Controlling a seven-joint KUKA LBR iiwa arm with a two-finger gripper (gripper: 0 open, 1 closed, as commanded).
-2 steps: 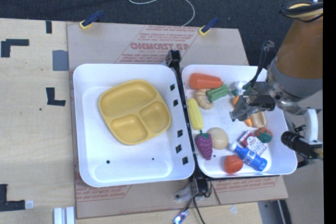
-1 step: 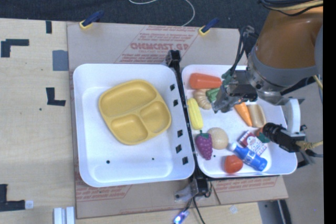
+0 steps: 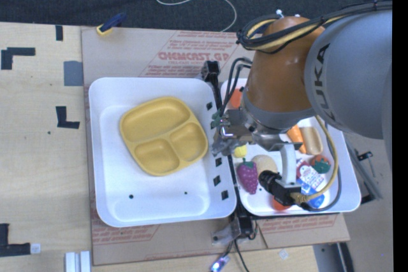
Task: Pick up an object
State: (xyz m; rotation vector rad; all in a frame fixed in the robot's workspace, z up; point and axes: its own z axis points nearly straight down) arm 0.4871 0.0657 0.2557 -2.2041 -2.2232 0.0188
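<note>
Two shallow white plastic bins [image 3: 102, 137] sit side by side on the counter, and the claw [image 3: 224, 137] hangs over the right-hand one, close to its left wall; whether it is released or clenched I cannot tell. Just right of the claw and a little nearer the camera lies a purple toy grape bunch [image 3: 248, 176], long axis running roughly front to back, beside a small yellow piece [image 3: 240, 151], likely the nearest pick.

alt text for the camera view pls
Grey and orange arm reaches over the right bin, which holds small toy foods including purple grapes. The left bin holds a yellow divided plate.
</note>
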